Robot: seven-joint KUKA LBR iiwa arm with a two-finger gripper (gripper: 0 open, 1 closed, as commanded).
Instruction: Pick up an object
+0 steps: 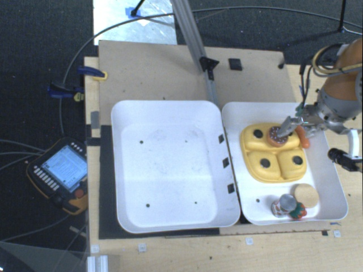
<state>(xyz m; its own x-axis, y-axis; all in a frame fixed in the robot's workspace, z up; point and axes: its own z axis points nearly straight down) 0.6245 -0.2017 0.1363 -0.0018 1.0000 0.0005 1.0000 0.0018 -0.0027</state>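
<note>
- Two white bins sit side by side on the bench. The left bin (170,163) has nothing in it to pick up.
- All the things are in the right bin (334,180).
- A yellow tray (272,154) with round dips lies near the middle of the right bin. It has dark dots in its dips.
- A small round pink thing (278,135) sits on the top part of the yellow tray, toward the far edge of the bin.
- A little orange thing (304,137) lies just beside the tray, on its right side.
- A round tan block (307,194) sits near the front right corner of the bin.
- A small toy with green and red bits (286,207) sits at the front edge of the bin, just beside the tan block.
- The arm (340,95) reaches in over the right edge of the right bin.
- The gripper (290,126) is low over the far part of the tray, right by the pink thing and the orange thing.
- It is too small and blurry to see if the pincer is apart or together, so I cannot tell.
- I cannot see any thing between the pincer tips, and nothing looks lifted. Every thing looks like it rests in the bin.
- So the task looks like it is at the reach step. The arm is close to a thing, most likely the pink one.
- What is left, I think: close on one thing and lift it up clear of the bin.
</note>
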